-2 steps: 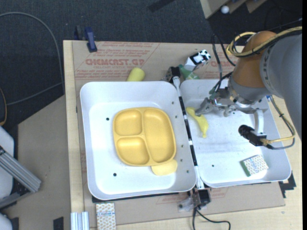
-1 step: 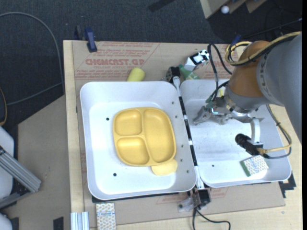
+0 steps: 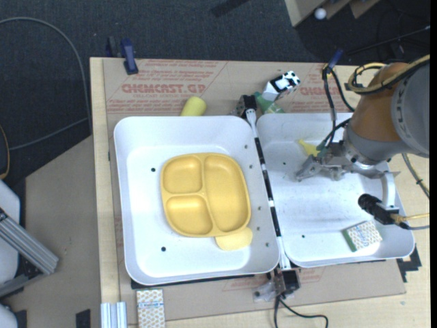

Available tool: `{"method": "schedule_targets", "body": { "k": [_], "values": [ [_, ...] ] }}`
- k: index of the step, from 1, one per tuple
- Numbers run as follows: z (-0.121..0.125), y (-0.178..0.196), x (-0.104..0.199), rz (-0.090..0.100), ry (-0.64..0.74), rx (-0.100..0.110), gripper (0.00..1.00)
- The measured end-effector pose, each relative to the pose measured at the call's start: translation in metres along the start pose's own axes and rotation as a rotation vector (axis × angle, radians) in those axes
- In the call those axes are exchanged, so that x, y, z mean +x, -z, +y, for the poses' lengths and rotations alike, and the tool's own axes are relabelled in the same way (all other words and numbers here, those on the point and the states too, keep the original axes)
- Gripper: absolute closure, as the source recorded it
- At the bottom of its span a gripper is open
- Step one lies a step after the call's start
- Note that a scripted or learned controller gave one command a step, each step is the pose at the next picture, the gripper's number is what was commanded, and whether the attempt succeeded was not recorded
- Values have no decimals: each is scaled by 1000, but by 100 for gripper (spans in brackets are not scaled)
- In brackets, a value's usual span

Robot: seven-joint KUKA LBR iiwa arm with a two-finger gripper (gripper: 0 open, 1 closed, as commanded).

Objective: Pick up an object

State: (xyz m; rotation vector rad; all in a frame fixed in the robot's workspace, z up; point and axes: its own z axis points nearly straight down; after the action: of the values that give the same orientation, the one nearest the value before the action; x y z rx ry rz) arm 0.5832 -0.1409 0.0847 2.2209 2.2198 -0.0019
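My gripper (image 3: 319,167) is low in the upper part of the right bin (image 3: 321,244), with the grey and orange arm coming in from the right. A small yellow object (image 3: 308,146) lies just above and left of the gripper, close to it; I cannot tell whether they touch. A green and white patterned block (image 3: 363,236) rests in the right bin's lower right corner. The left bin (image 3: 136,183) holds a yellow divided plate (image 3: 205,194), and a pale yellow piece (image 3: 234,240) pokes out from under the plate's lower edge.
Behind the bins, a yellow cylinder (image 3: 194,106) and a black-and-white item (image 3: 283,84) sit on the cardboard-covered bench. A blue clamp (image 3: 128,55) grips the bench's back edge. A black part with cables (image 3: 374,207) hangs from the arm over the right bin.
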Motion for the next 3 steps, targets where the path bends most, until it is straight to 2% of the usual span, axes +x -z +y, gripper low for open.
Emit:
{"method": "schedule_targets", "body": {
  "k": [1, 2, 3],
  "values": [
    [59, 0, 1, 2, 1, 0, 0],
    [59, 0, 1, 1, 2, 0, 0],
    [80, -2, -31, 8, -1, 17, 0]
  ]
}}
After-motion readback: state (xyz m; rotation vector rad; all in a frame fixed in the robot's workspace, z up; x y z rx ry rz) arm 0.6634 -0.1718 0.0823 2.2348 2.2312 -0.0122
